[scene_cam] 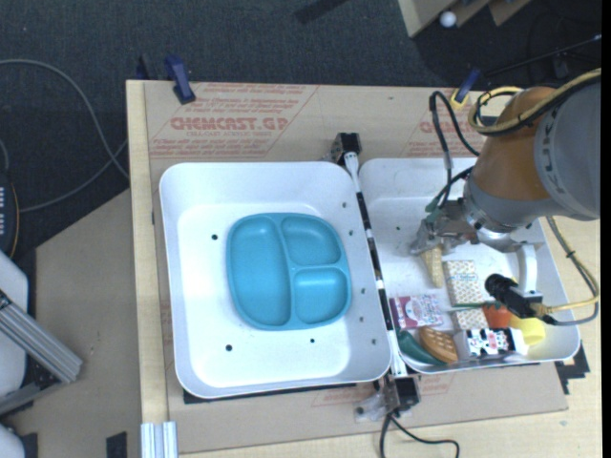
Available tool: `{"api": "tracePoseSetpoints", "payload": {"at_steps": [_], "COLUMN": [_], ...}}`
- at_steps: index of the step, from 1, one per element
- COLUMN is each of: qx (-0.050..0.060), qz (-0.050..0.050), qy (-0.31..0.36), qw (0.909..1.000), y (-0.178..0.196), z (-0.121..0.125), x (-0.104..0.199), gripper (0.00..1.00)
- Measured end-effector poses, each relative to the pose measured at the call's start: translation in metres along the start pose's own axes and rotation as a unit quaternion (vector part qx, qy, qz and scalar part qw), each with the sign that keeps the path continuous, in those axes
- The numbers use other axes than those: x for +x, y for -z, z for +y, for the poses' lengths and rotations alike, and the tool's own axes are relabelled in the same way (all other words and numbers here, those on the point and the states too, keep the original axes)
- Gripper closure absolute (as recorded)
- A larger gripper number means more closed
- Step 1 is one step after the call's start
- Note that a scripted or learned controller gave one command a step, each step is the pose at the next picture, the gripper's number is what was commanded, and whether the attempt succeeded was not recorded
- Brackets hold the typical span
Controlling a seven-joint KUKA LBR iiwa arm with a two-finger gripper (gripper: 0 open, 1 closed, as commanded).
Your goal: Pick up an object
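A pale wooden worktop (239,122) carries two shallow white bins: the left bin (191,284) holds a blue three-compartment plastic plate (286,270). The right bin (401,194) holds a cluster of small objects (463,318) at its near end, partly hidden under the arm and hard to tell apart. The gripper (431,239) is low over them, and whether it is parted or closed cannot be told.

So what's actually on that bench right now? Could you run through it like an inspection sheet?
Surface: wooden bench bearing a left bin and a right bin, side by side.
Job's things: small packets and toys heaped at the right bin's near end, among them a patterned packet and a yellow block.
Clutter: a blue divided plate in the left bin.
Gripper: gripper low over the right bin, above the heap; nothing seen held.
Cables: black cables along the arm; a thin cable on the floor.
Surroundings: dark carpet; blue clamp at the bench's far edge.
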State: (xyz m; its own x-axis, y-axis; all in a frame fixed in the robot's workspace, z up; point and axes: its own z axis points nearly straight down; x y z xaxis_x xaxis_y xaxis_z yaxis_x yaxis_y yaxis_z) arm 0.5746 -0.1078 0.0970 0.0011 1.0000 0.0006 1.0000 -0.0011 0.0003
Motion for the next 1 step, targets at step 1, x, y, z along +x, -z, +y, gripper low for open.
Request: {"api": "tracePoseSetpoints", "payload": {"at_steps": [1], "qx": [-0.003], "qz": [0.0], "qy": [0.002], "qw": [1.0], "y": [0.1344], "z": [-0.0014], "x": [0.0646], "gripper": [1.0]}}
